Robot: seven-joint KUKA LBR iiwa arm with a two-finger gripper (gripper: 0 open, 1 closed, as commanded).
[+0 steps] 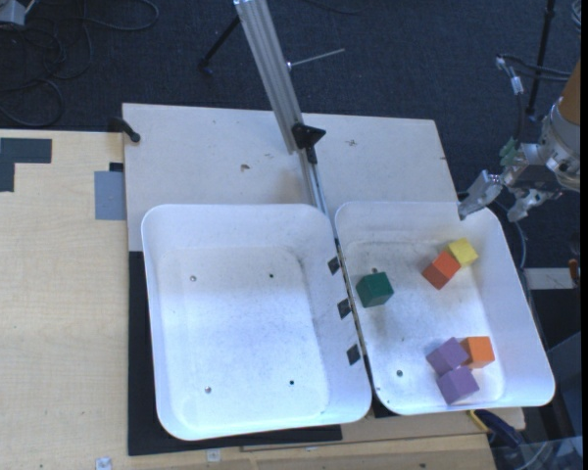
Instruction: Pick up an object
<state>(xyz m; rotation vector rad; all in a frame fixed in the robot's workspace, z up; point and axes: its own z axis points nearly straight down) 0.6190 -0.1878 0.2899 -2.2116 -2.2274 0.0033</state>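
The right bin (524, 306) holds several small blocks. A green cube (374, 288) lies near its left wall. A red cube (439, 269) touches a yellow cube (463, 253) toward the far right. Near the front sit an orange cube (479, 350) and two purple cubes (448, 355) (458, 385). My gripper (497, 201) hangs above the bin's far right corner, open, with nothing between its fingers. It is apart from every block; the yellow cube is the closest.
The left bin (167, 262) stands beside the right one, with black clips along the shared wall (339, 282). A slanted aluminium rail (274, 76) rises behind the bins. A pale board (49, 262) lies to the left.
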